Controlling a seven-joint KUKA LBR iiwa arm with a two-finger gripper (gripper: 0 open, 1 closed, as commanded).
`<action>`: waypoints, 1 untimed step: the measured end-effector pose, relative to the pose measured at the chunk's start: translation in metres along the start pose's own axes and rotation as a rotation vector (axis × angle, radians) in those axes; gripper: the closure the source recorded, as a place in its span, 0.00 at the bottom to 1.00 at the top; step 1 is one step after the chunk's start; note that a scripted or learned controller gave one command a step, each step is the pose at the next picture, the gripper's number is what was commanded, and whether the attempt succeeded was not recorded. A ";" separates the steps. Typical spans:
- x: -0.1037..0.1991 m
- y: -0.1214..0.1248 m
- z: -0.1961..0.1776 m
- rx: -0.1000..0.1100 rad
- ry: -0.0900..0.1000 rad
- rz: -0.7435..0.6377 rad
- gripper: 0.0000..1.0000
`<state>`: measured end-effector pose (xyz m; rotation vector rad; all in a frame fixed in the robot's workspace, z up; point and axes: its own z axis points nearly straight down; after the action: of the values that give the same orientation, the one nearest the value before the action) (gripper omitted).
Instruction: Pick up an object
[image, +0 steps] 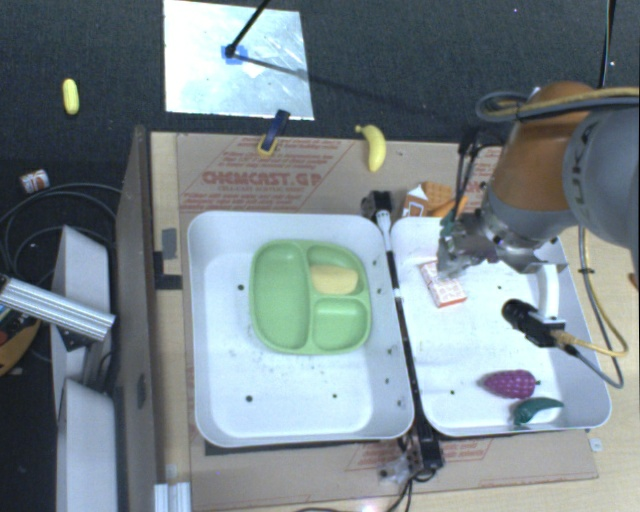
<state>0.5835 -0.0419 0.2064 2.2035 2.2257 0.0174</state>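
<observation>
Pincer over the card in the right bin

Camera view: the pincer (452, 258) is hanging right above the small red-and-white card (443, 284) in the right bin (590, 400), likely lining up a grasp; whether it is clenched, I cannot tell.

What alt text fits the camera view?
A grey arm with an orange band holds its gripper over a small red-and-white packet in the right white bin, which also holds purple toy grapes. The left white bin holds a green divided plate.
</observation>
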 end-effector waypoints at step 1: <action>-0.057 0.003 0.080 0.019 -0.002 0.013 1.00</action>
<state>0.5883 -0.0992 0.1263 2.2267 2.2200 -0.0059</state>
